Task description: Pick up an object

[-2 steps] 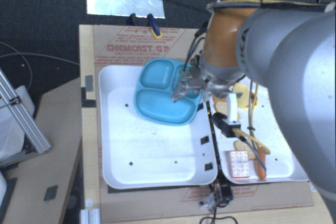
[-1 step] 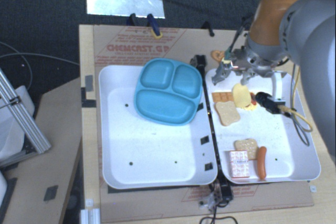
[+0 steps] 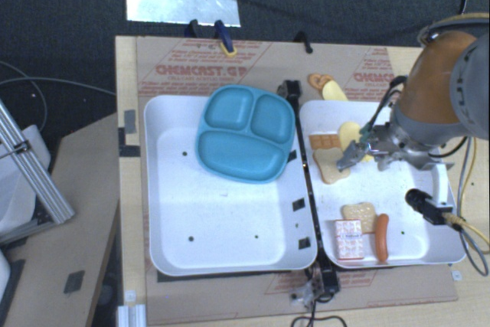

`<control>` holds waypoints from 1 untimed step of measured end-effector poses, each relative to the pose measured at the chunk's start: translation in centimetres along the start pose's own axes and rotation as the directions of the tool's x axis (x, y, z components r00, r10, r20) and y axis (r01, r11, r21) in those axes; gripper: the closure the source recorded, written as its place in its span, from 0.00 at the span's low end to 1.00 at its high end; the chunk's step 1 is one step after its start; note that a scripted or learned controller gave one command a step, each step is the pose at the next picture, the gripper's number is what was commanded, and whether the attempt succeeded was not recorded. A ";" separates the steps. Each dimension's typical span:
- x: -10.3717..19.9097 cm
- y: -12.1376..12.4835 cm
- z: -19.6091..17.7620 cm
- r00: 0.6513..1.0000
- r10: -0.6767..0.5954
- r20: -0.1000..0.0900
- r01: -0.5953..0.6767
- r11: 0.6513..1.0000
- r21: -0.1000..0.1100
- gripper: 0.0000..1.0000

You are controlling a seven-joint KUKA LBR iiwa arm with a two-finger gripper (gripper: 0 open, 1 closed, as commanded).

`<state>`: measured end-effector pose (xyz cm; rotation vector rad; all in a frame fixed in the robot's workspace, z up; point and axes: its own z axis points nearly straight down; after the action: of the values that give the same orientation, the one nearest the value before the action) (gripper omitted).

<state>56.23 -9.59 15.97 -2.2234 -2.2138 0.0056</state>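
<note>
Here, the bench (image 3: pixel 153 65) is seen from above with two white bins set side by side. The left bin (image 3: pixel 176 241) is partly covered at its far right corner by a blue divided plate (image 3: pixel 246 132). The right bin (image 3: pixel 440 245) is reached into by the grey arm (image 3: pixel 440 88), whose gripper (image 3: pixel 351 157) is lowered over a tan bread slice (image 3: pixel 329 165) beside a yellow piece (image 3: pixel 350 132). Nearer the front edge, a cracker (image 3: pixel 358 214), a pink packet (image 3: pixel 349 239) and a small sausage (image 3: pixel 381 237) are laid close together.

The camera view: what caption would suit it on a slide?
Robot arm reaching over the right bin of toy food; a blue divided plate lies in the left bin.
</note>
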 end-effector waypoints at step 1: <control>-0.8 5.3 6.9 1.000 -0.010 0.002 0.010 1.000 -0.009 0.00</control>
<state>61.53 -10.46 9.00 -2.2179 -2.2297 -0.0019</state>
